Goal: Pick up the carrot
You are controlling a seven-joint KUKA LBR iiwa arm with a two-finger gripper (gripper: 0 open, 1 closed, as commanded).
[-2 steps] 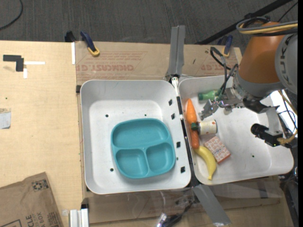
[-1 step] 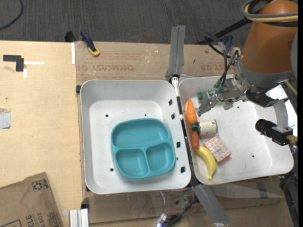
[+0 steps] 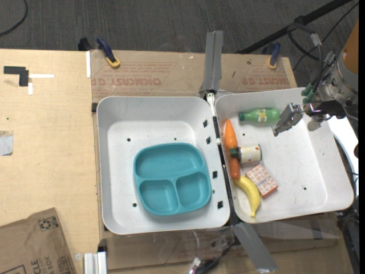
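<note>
1. Camera view: the gripper (image 3: 287, 120) hangs above the right bin (image 3: 319, 194), near its upper right; whether its fingers are apart or together cannot be told, and nothing is seen between them.
2. The carrot (image 3: 229, 135) lies well to the gripper's left, against that bin's left wall, just above a small jar (image 3: 248, 153). A green bottle (image 3: 259, 116) lies between gripper and carrot.
3. Judgement: the pickup is not yet done; reaching, closing and lifting all remain.
</note>
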